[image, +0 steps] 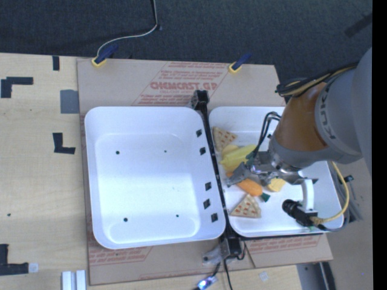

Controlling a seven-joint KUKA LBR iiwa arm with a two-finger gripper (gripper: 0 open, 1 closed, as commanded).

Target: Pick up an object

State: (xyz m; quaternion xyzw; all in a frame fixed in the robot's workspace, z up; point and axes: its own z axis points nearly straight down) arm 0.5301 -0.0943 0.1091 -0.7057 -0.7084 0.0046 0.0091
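My gripper (247, 173) is low in the right bin (275, 225), reaching in from the right among a cluster of toy food. An orange carrot-like piece (250, 187) lies just below it. A yellow piece (236, 156) lies just above it. A waffle-patterned triangle (224, 138) sits near the bin's back left, and a second such triangle (247, 208) lies near the front. A small yellow block (276, 185) rests under the wrist. The arm hides the bin's right half.
The left bin (145, 174) sits beside the right one, with a black divider strip (208, 162) between them. Both bins rest on a cardboard sheet (175, 83) on the wooden bench. Two clamps (104, 54) hold the sheet's back edge.
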